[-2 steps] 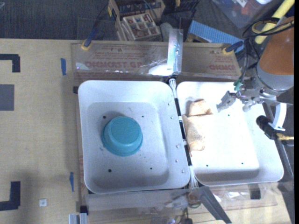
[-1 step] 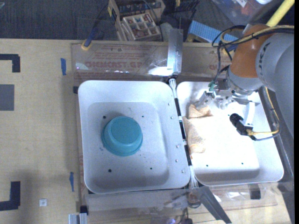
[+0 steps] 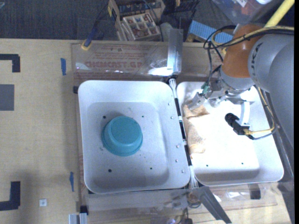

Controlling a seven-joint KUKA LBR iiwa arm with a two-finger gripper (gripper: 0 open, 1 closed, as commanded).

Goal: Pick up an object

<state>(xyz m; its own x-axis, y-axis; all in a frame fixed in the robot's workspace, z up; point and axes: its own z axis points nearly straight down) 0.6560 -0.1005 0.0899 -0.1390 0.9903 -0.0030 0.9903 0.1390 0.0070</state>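
The grey arm (image 3: 275,64) comes in from the upper right, its orange band (image 3: 238,59) sitting just above the wrist, and bends down over the far left corner of the right bin (image 3: 261,169). The gripper (image 3: 204,97) hangs low there, right above the top end of a tan, crumpled cloth-like object (image 3: 194,125) that lies along that bin's left wall; whether it grips anything cannot be told from this angle. A black cable fitting (image 3: 235,123) dangles beside the wrist. In the left bin (image 3: 93,171), a teal bowl (image 3: 122,135) rests upside down, well apart from the gripper
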